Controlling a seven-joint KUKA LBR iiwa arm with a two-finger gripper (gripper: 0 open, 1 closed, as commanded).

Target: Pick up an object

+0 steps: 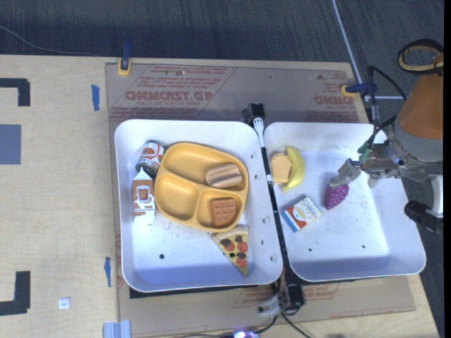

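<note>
My gripper (pixel 358 173) hangs over the right bin (pixel 366 259), near its upper right part, with the fingers spread open and nothing between them. A purple bunch of grapes (pixel 336 194) lies just below and left of the left fingertip (pixel 345 170). Further left in this bin lie a yellow banana (pixel 296 166), a pale orange wedge (pixel 280 167) beside it, and a small white, blue and red box (pixel 302 213).
The left bin (pixel 134 259) holds a yellow divided plate (pixel 176 189) with a toy bun (pixel 225 177) and a waffle (pixel 223 210). A can (pixel 148 159), an orange carton (pixel 143 196) and a pizza slice (pixel 237 247) lie around the plate. A black divider (pixel 266 182) separates the bins.
</note>
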